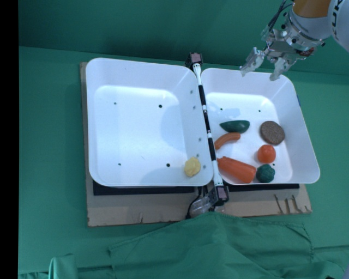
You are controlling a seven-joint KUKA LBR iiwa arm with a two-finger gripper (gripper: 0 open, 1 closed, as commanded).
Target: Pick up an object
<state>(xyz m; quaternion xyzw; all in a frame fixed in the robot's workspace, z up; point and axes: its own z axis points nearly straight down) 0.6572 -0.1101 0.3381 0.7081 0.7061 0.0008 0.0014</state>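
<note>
- Gripper (265, 65) hangs at the upper right of the frame, above the far rim of the right bin (305, 158), its two fingers spread apart with nothing between them.
- Arm (313, 13) enters from the top right corner, with its orange band showing just above the wrist.
- Right bin holds six things in its lower half: a dark green wedge (235, 126), a small orange sausage shape (227, 140) just below it, a brown round disc (272, 132) to the right, a red-orange ball (266, 153) beneath the disc, a dark green lump (265, 173) at the near edge, and a long orange carrot-like piece (236, 169) lying at a slant near the bin's lower left corner.
- Left bin (109, 71) holds one yellow lump (192, 167) in its lower right corner, close to the divider.
- Black-and-white rod (204, 111) runs along the seam between the two bins.
- Both bins sit on a cardboard sheet (136, 212) on the green surface (49, 136), and a fold of green cloth (218, 248) lies across the bottom of the frame.
</note>
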